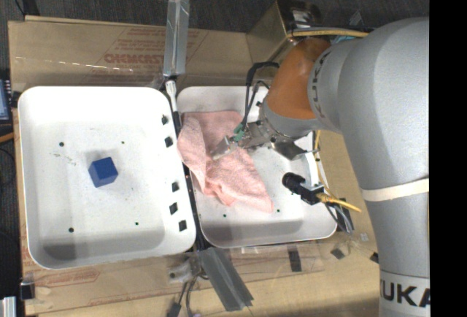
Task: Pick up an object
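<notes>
A small blue cube (103,171) is seen lying alone on the floor of the left bin (44,111), well apart from the arm. In the right bin (219,94), a crumpled pink cloth (222,162) is spread against the left wall, its upper right part covered by the gripper (237,140), which is lowered onto it. The finger spacing cannot be told, and the bin's right side is hidden by the grey arm (379,104).
</notes>
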Controlling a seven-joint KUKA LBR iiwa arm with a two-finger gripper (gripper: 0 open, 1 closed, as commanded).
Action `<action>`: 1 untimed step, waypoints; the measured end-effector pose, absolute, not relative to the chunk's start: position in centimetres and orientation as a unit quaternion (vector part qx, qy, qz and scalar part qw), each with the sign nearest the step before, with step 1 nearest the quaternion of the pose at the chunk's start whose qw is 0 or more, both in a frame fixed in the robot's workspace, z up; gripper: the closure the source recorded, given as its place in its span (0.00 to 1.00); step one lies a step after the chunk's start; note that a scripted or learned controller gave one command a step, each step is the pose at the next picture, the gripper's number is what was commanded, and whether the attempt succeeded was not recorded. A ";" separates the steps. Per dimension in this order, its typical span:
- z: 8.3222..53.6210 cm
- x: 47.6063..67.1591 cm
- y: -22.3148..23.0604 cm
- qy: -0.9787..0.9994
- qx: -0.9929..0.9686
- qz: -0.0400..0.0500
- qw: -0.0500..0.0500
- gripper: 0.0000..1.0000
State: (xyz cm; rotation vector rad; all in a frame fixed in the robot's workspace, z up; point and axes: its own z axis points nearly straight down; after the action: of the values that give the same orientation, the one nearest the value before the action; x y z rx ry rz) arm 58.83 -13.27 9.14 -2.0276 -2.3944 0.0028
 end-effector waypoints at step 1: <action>10.1 58.8 -13.2 -0.764 -0.645 0.001 0.003 1.00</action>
State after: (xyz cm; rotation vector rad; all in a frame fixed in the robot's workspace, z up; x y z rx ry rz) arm 58.85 -13.20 10.12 -2.0216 -2.3966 0.0038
